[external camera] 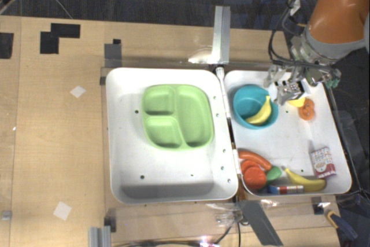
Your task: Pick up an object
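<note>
Nothing lifted yet: the claw (287,89) hangs over the right bin (338,142), near the blue bowl (248,102) with a banana (261,113). I cannot tell its grip.

Room in the right bin

Open white floor lies mid-bin (292,142); the teal bowl (250,102) blocks my left, and toy food (272,173) crowds the near edge.
</note>
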Action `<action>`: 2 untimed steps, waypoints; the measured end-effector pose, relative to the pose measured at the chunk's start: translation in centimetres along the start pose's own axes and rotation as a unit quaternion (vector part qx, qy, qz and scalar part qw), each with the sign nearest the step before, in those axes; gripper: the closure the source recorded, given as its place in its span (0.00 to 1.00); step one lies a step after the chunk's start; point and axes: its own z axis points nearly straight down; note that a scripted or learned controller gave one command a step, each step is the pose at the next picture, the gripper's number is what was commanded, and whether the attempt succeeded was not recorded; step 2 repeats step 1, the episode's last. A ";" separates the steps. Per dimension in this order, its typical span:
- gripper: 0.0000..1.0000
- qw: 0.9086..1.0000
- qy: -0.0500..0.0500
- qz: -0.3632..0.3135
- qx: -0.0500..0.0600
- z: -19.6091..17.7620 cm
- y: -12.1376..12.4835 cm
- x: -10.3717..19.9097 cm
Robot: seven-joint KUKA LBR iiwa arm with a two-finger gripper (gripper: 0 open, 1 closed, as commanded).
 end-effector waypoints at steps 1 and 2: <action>1.00 0.999 -0.004 0.051 0.000 8.8 2.4 3.5; 1.00 0.999 -0.004 0.051 0.000 8.8 2.4 3.5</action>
